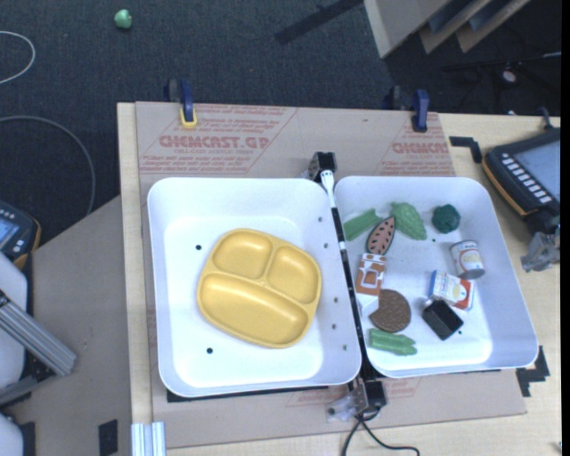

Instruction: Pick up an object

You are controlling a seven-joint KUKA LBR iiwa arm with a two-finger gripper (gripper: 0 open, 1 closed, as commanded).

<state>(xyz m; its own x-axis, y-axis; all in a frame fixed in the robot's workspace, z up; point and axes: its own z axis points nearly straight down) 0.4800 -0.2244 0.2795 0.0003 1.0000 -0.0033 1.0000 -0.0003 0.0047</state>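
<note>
The right white bin point(499, 347) holds several small toy items. A watermelon slice point(381, 237) lies between a green pod point(359, 223) and a green leafy piece point(409, 220). A dark green round piece point(445, 215) sits at the far right. A small can point(467, 257), an orange and white carton point(370, 272), a small box point(451, 289), a brown cookie point(390, 312), a black block point(441, 320) and a green bean pod point(392, 342) lie toward the front.
The left white bin point(169, 267) holds a yellow divided tray point(258, 287). Both bins rest on a cardboard sheet point(223, 134) clamped at the back. A tablet device point(530, 174) sits at the right edge. A small green ball point(123, 17) lies on the floor.
</note>
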